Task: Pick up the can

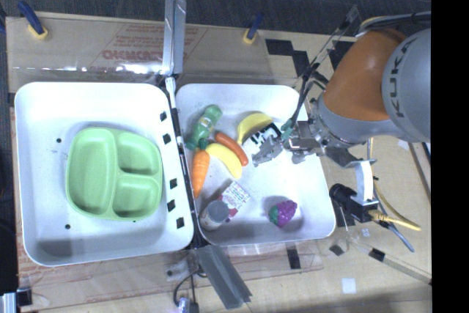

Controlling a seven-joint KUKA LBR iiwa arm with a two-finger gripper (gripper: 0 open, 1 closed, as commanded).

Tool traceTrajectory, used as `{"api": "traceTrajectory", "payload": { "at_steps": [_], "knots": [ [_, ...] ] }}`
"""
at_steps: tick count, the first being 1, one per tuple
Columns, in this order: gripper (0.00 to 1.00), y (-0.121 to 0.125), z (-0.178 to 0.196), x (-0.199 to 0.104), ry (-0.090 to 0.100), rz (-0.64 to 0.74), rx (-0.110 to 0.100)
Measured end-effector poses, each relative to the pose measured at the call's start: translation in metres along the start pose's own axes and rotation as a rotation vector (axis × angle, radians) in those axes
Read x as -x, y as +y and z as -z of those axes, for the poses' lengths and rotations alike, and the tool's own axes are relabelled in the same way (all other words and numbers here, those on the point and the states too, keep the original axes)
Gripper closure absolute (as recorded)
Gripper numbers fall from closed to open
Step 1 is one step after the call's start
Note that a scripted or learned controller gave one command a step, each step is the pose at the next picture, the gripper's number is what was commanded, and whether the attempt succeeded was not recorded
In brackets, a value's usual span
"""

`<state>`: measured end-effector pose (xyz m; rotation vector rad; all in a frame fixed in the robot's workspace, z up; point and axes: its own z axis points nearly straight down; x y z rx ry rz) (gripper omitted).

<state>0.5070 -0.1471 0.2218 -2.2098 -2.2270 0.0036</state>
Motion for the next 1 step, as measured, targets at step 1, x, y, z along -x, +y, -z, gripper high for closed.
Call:
{"api": "traceTrajectory", "payload": {
  "at_steps": [1],
  "knots": [
    [0.0,0.0519,-0.0263,-0.0624,-0.002,0.066,0.001]
  ]
}}
